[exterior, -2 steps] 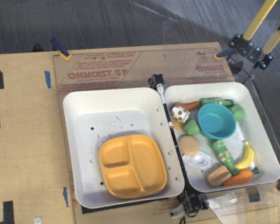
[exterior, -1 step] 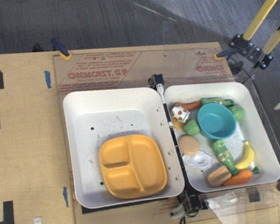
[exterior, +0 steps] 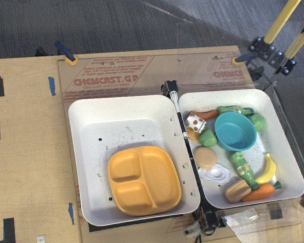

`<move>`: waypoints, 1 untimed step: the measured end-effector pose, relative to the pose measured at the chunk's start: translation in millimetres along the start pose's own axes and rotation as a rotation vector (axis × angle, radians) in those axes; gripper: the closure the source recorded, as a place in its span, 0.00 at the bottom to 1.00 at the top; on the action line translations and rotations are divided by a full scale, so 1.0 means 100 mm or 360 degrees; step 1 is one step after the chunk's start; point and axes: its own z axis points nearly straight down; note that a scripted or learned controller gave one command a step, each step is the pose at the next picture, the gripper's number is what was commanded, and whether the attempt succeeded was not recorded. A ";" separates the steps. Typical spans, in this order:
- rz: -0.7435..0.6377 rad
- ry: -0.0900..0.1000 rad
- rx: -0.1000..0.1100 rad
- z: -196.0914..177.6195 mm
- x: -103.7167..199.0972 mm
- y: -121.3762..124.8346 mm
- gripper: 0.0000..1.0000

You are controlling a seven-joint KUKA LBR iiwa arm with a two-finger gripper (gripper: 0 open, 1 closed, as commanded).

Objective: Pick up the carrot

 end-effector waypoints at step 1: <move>-0.0486 0.0017 -0.0018 0.28 0.01 0.16 0.00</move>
